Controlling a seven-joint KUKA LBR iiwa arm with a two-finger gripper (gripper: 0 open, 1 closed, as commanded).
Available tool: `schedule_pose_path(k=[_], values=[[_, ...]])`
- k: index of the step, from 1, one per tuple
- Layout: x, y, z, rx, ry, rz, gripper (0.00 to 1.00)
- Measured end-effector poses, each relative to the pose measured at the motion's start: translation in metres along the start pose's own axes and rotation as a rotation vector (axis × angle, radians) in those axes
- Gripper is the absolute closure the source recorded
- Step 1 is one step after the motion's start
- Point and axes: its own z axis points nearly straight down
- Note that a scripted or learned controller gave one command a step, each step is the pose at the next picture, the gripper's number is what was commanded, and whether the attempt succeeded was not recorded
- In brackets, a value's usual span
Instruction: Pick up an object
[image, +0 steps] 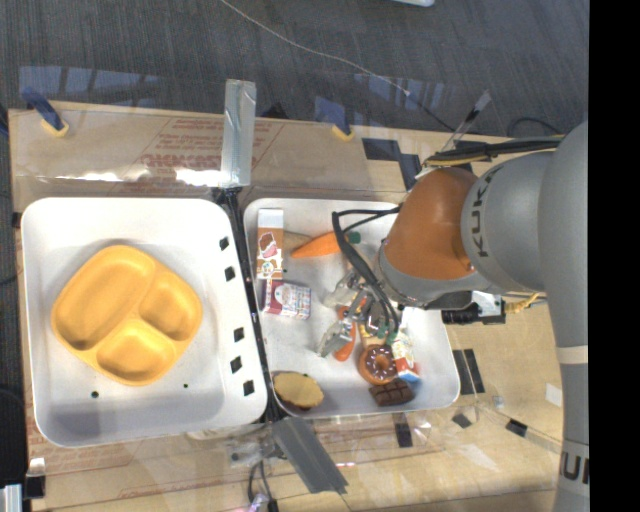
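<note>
My gripper (345, 320) hangs low over the middle of the right bin (440, 345), below the arm's orange band (430, 235). A small orange piece (346, 347) lies right at its lower tip; whether they touch is unclear. To its left lies a small pink and white packet (289, 300). A carrot (322, 245) lies at the bin's back, next to a tall printed box (269, 253). A chocolate-glazed donut (379, 365) and a dark brown bar (391, 394) sit at the front right, partly under the wrist. A round tan bun (297, 390) rests at the front left.
The left bin (60, 410) holds a yellow divided plate (126, 313). A black divider (246, 300) with clips runs between the bins. Cables (355, 255) loop from the wrist over the right bin's back. Grey tape (238, 130) sticks up behind the bins.
</note>
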Motion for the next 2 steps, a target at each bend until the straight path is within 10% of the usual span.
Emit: schedule_pose_path(k=[1,2], values=[[-0.077,0.055,0.000,-0.001,-0.001,-0.054,0.00],[-0.034,0.011,0.000,-0.002,-0.001,-0.183,0.00]])
